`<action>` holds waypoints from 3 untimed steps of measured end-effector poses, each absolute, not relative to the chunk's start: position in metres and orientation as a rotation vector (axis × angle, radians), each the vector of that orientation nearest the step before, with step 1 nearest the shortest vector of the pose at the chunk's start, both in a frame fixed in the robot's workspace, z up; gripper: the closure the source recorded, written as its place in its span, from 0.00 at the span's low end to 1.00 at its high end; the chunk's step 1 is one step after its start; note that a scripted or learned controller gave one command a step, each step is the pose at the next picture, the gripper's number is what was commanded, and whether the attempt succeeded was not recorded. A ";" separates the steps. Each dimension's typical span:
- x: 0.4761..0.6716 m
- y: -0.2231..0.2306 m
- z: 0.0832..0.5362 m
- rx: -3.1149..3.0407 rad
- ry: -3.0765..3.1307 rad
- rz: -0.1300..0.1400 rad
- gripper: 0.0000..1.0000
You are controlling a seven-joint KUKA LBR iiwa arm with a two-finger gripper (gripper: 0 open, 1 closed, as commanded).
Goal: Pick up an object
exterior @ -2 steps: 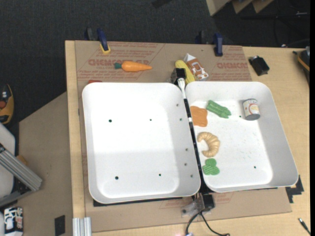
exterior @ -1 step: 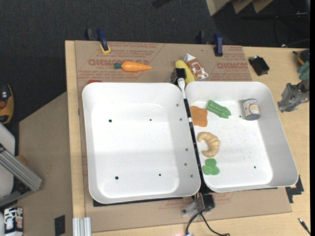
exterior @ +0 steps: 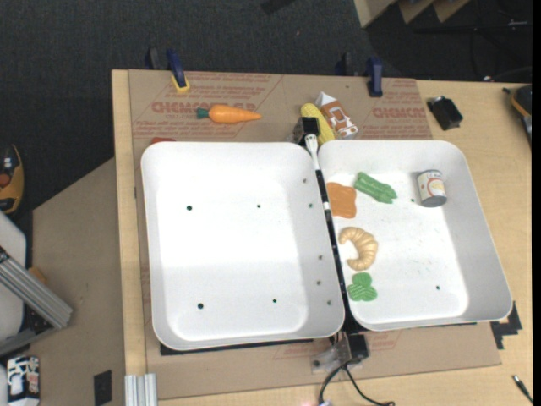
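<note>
The end effector, whose state cannot be told here, is being best aimed at the small can (exterior: 432, 187), which is sitting well apart from the other toys, near the right bin's (exterior: 473, 252) far corner.

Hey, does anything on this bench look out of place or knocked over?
Yes. A toy carrot lies on the cardboard behind the left bin, outside both bins. A banana and a small carton sit there too. In the right bin, the can lies on its side.
</note>
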State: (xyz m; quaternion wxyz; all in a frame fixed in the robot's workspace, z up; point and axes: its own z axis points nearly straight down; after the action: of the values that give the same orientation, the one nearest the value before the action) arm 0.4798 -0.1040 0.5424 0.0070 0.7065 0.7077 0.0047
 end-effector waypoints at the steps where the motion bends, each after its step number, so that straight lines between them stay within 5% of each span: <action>1: 0.479 -0.104 0.535 2.220 2.221 0.001 0.00; 2: 0.480 -0.104 0.547 2.215 2.217 0.005 1.00; 3: 0.480 -0.104 0.546 2.216 2.218 0.004 0.00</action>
State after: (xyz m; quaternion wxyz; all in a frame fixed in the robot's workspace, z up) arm 0.4802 -0.1038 0.5461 0.0031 0.7068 0.7074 0.0012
